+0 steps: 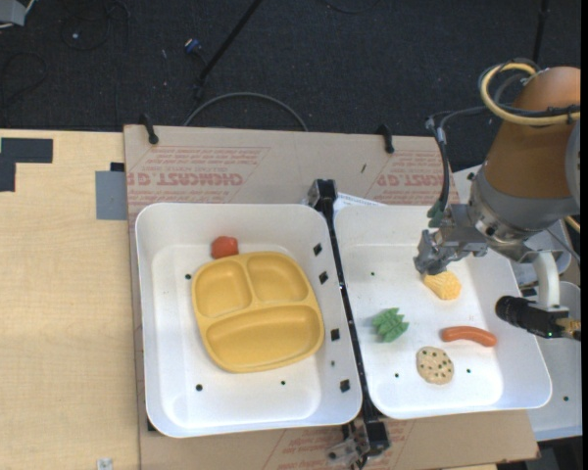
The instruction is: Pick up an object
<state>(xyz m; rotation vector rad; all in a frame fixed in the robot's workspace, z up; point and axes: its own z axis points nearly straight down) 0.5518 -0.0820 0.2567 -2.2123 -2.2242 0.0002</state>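
The one camera sits fixed above the bench [49,311] and looks down at a slant, so the far edge lies toward the top of the view and the near edge toward the bottom; it stands far enough back to take in both white bins whole, the left bin [162,399] and the right bin [514,385] side by side at the middle; dark floor [304,37] with cables fills the top strip beyond the bench; the arm [529,155] enters from the right edge, seen from above.
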